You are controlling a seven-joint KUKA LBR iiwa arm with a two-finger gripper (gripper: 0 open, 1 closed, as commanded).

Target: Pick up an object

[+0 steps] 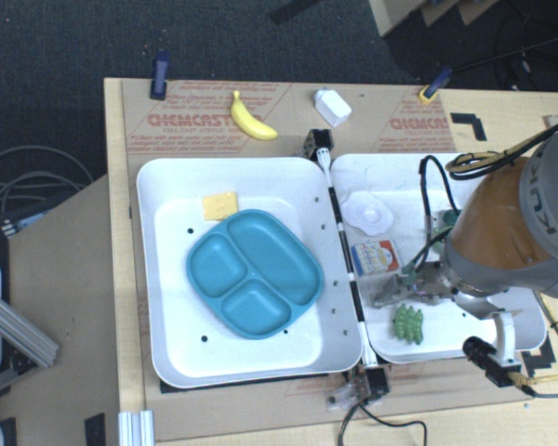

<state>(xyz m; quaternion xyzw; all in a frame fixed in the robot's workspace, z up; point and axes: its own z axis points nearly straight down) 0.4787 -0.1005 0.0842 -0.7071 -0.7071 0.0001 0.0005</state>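
Camera view, looking down at a slant on the tabletop (121, 249).

Left bin (158, 212): is holding a blue compartment plate (253, 271) with three wells, lying flat near the middle; a small yellow block (219, 205) is sitting just beyond its far-left edge.

Right bin (391, 351): is holding a small green bumpy toy (408, 323), leafy in look, lying near the front wall; a flat packet with red and blue print (374, 255) near the middle, close to the dividing wall; a clear round lid or cup (366, 216) lying farther back.

Arm (502, 230): grey with an orange band, is reaching in from the right over the right bin. The gripper (397, 291) is hanging low between the printed packet and the green toy, just beside both. Whether its fingers are clenched or released cannot be told; nothing is visibly sitting between them.

Far tabletop strip, behind the bins: a yellow banana (250, 121) is lying beside a small white block (333, 108).
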